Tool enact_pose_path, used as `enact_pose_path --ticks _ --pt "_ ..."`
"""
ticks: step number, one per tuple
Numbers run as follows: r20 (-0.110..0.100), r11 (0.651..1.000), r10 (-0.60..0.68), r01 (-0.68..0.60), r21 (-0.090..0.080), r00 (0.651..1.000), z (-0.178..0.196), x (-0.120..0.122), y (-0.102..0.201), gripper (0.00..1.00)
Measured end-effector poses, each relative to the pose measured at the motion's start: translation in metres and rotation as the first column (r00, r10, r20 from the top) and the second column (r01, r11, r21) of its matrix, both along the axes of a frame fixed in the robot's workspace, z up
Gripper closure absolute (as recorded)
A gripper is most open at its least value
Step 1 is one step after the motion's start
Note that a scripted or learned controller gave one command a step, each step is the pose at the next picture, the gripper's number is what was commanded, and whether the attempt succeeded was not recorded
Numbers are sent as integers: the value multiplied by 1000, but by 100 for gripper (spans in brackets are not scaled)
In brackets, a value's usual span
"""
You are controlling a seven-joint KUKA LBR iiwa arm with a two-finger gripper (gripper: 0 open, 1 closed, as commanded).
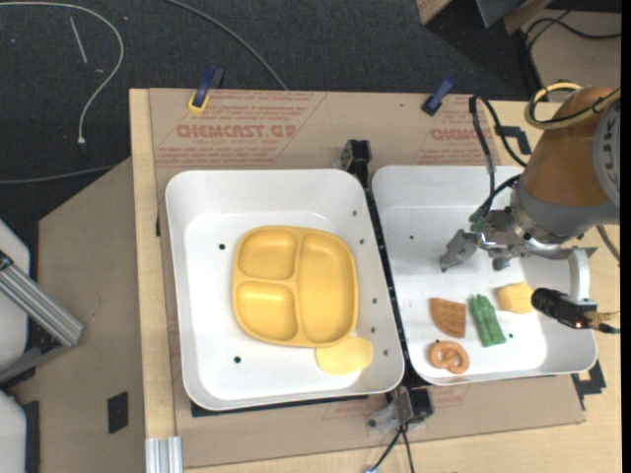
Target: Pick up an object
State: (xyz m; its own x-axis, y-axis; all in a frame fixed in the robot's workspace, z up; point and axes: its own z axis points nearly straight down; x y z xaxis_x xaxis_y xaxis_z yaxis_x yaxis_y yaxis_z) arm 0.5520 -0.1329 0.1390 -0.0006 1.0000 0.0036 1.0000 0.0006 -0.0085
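Note:
In the right bin (424,205), several small food toys lie near the front. These are an orange-brown wedge (448,315), a green stick (485,320), a pale yellow chunk (513,297) and a brown pretzel-like ring (449,356). My gripper (479,254) hangs over the middle of this bin, just behind the wedge and the green stick. It is open, its grey fingers (456,254) spread apart with nothing between them. The orange-banded wrist (572,156) comes in from the right.
The left bin (197,264) holds a yellow divided plate (294,284) and a pale yellow disc (344,355) at the plate's front right corner. A black connector (560,306) on the arm sits beside the yellow chunk. Clamps and cables line the bench's far edge.

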Motion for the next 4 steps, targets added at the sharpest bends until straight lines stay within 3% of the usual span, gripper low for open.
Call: enact_pose_path --ticks 1,2,4 --pt "0 1000 -1 1 0 1000 -53 -1 1 0" --pt "8 1000 -1 1 -2 1000 -39 1 1 100" --pt "14 1000 0 0 -5 1000 54 -6 -3 100"
